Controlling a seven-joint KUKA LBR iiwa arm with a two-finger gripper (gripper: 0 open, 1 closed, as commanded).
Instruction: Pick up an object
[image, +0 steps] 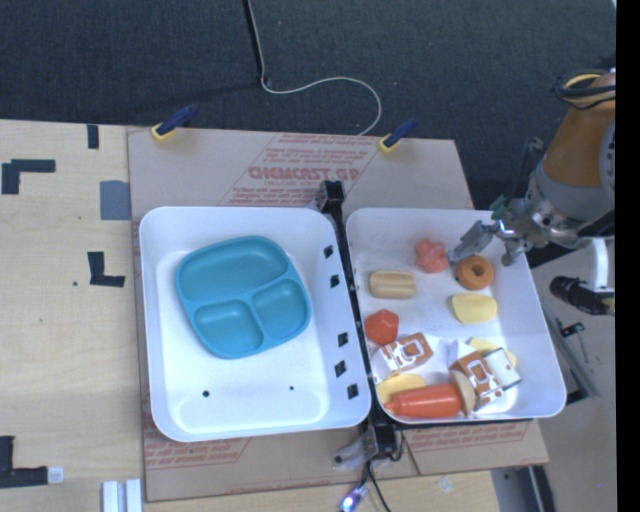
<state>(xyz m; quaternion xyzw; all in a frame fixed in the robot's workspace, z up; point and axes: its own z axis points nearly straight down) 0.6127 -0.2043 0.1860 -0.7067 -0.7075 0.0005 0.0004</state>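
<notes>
While no item is yet lifted, the entry stands at the approach step. Left bin: one blue divided plate. Right bin: bun, red block, pink piece, doughnut, yellow piece, sausage. Hand: fingers spread apart, empty, poised just above the doughnut. Next move, by judgement: descend over the doughnut and close.

You've got a bright blue tray in the white left bin. In the white right bin: pink piece, brown-orange doughnut, tan bun, yellow lump, red-orange block, red sausage, orange-and-white patterned packets. Tan surface with black marks, arm orange above grey.
</notes>
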